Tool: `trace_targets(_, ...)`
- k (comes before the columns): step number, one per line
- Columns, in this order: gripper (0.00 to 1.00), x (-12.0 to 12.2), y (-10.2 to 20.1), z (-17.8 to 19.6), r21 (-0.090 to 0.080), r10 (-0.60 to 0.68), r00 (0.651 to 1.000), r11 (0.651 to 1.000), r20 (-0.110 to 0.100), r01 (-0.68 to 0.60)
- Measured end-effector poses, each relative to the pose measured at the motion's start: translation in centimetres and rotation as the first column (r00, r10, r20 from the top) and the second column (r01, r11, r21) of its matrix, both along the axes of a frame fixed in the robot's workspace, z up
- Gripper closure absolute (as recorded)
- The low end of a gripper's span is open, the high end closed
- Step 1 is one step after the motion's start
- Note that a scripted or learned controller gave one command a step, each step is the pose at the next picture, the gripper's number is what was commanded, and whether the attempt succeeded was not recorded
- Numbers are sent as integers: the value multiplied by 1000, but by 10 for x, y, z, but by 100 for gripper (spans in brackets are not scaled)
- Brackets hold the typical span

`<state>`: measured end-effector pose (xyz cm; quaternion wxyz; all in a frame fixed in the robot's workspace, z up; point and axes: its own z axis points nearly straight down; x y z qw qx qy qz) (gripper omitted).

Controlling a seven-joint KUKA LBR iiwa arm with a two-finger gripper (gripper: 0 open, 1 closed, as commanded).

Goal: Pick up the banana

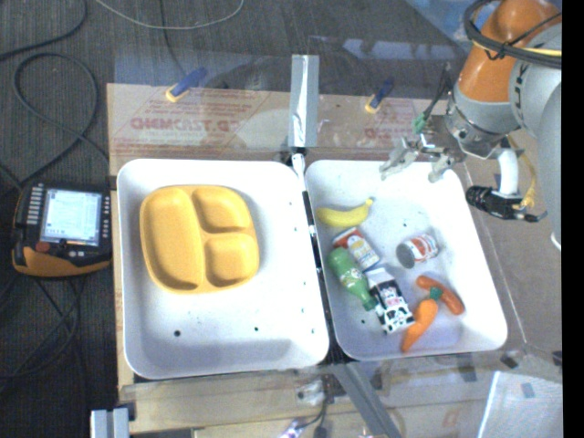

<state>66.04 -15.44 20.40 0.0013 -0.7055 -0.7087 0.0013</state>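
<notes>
A yellow banana (345,213) lies in the right bin (474,245), near its far left corner, pointing left to right. My gripper (418,159) hangs over the far edge of that bin, to the right of the banana and well apart from it. Its two fingers are spread and nothing sits between them. The grey arm with its orange band comes in from the upper right.
In the right bin lie a green bottle (350,277), a small carton (359,247), a tin can (418,248), a black and white carton (391,305) and two carrots (419,324). The left bin (155,336) holds a yellow divided tray (199,236). A teach pendant (60,227) lies at the far left.
</notes>
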Motion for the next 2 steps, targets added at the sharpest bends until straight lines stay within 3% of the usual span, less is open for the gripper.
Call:
trace_targets(1, 0, 8, 50, -111, -2, 222, 975, 975, 2, -222)
trace_targets(2, 100, 8, 50, -104, -2, 223, 975, 975, 0, -223)
